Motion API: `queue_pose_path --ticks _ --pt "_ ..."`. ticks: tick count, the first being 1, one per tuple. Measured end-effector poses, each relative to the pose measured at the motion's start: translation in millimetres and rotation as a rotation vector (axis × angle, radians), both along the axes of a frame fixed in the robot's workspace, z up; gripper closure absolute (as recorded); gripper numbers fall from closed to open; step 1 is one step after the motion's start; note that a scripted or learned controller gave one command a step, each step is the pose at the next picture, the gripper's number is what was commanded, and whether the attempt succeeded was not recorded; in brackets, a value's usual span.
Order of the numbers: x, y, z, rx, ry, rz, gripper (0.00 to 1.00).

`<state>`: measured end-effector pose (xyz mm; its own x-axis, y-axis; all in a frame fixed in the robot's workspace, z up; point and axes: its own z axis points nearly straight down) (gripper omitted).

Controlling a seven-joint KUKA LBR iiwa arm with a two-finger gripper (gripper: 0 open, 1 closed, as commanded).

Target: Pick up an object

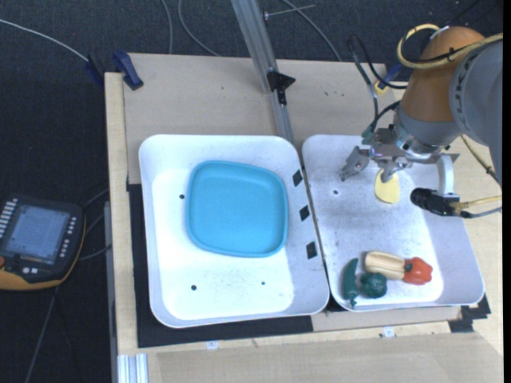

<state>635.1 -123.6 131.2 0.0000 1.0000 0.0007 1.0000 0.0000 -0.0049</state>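
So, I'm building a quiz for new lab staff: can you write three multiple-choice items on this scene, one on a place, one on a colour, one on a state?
1. Where does the square plastic plate lie?
A. left white bin
B. right white bin
C. bare bench

2. What colour is that plate?
A. red
B. light blue
C. black

3. How does the small pale yellow object stand to the two-finger gripper?
A. far off in the other bin
B. just beneath the gripper
C. stacked on the plate

Answers: 1 A, the plate fills the left bin's floor. 2 B, its surface is light blue. 3 B, it shows directly under the gripper in the right bin.
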Motion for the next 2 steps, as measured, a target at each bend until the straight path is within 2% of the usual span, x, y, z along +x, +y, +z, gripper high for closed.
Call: queue_pose_path --ticks 1,2 --pt "1.8 0.0 14.1 -0.001 -0.007 0.000 1.00" --pt "7.5 -4.5 59.1 -0.002 -0.010 0.000 1.00"
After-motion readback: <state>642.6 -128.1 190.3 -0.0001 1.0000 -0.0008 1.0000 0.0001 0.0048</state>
